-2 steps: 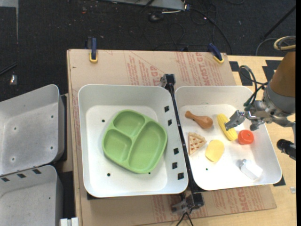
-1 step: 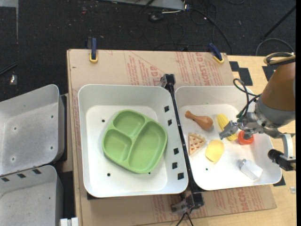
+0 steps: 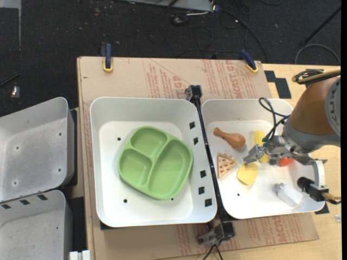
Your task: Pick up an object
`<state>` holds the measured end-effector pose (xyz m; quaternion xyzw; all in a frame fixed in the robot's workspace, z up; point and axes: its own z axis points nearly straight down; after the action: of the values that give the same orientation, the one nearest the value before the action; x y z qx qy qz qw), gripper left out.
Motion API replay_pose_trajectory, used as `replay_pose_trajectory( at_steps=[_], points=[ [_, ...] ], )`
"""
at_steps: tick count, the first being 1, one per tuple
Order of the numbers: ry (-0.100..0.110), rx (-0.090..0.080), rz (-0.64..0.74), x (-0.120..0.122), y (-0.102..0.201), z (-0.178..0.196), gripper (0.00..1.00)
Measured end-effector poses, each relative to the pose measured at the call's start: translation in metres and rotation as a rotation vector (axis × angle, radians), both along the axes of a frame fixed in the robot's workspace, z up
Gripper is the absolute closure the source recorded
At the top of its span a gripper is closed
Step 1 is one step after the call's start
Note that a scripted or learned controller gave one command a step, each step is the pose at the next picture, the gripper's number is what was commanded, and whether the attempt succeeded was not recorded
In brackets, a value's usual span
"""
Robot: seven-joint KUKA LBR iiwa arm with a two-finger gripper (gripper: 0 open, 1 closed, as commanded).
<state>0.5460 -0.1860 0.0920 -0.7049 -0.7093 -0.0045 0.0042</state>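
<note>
Nearest the lens, at the bottom rim of the right bin [image 3: 271, 213], lies a small pale grey piece [image 3: 286, 194], well clear of my reach for now. Further up sit the things I could take: a yellow slice [image 3: 248, 174] beside a pizza wedge [image 3: 226, 163], a brown drumstick [image 3: 230, 137] toward the back, a yellow corn-like piece [image 3: 259, 138], and something red-orange [image 3: 284, 160] partly under my wrist. My gripper [image 3: 256, 156] hangs low over the middle of this bin, its tips just above the yellow slice and close to the pizza wedge. My fingers look somewhat parted, with nothing pinched between them, though at this slant I cannot tell that for certain.

I judge this the approach step: I am lined up over the cluster but have not closed on anything. The yellow slice is nearest my tips, so it seems the likely target. The next move calls for a short descent so the tips straddle it, keeping off the pizza wedge, which lies just beside it and could be nudged or caught along with it.

The green divided plate [image 3: 156, 161] in the left bin [image 3: 103, 161] is no part of this
</note>
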Motion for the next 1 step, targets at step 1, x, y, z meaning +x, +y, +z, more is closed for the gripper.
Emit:
replay_pose_trajectory(
  at_steps=[1],
  points=[
    [-0.001,-0.008,-0.003,-0.0014,-0.0033,0.0101,1.00]
  ],
)
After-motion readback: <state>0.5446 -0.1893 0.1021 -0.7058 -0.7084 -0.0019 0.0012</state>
